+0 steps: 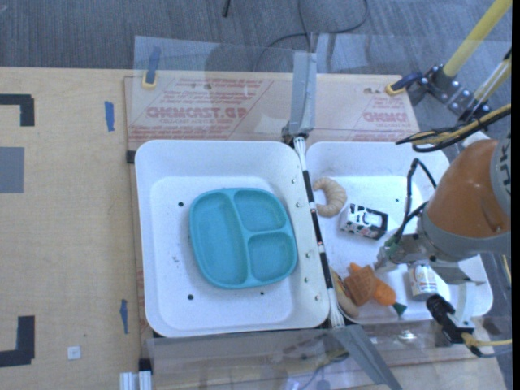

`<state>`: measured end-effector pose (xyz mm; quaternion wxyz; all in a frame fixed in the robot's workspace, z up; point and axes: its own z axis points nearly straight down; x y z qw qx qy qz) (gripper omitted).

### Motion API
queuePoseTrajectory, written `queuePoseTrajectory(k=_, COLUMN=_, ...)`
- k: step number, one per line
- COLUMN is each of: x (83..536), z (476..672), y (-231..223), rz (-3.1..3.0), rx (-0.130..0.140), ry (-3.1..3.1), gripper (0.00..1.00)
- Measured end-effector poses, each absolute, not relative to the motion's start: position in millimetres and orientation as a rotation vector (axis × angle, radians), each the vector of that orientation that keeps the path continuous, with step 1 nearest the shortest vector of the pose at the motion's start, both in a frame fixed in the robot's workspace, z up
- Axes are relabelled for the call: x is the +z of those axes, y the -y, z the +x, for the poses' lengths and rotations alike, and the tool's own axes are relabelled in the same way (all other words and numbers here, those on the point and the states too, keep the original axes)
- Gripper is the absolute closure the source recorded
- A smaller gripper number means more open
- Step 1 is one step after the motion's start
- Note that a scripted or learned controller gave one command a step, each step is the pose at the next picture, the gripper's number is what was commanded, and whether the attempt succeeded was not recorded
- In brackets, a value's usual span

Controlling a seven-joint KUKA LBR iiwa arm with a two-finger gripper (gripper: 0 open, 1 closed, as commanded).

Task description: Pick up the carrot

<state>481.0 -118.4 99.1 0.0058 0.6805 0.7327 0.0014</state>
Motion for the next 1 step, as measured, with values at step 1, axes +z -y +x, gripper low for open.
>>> queuePoseTrajectory(k=1, x=88.7, z=481.3, y=98.8, rz=2.336, rx=0.006, ry=-2.085, gripper=1.00)
